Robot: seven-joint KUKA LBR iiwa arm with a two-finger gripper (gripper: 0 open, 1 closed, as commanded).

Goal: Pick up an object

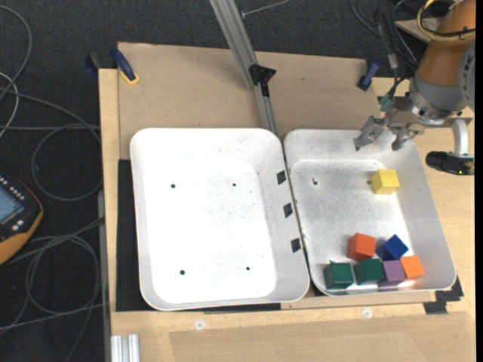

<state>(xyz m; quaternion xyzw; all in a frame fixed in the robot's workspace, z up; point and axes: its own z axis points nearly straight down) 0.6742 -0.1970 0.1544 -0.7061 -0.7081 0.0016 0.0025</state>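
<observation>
- left bin (151, 202): white and shallow, sits on the counter (196, 81), one of 2 bins.
- right bin (332, 153): 7 blocks total. Near-right cluster of 6, packed touching: 2 green (339, 274), 2 orange (362, 245), 1 purple (394, 271), 1 blue (394, 247).
- yellow block (385, 181): 1, alone in far part of right bin, well apart from cluster. Likely light, rigid, smooth-faced; judged easiest pick, pinch two opposite flat sides from above.
- gripper (383, 137): over far rim of right bin, just beyond yellow block, fingers spread apart, nothing between them.
</observation>
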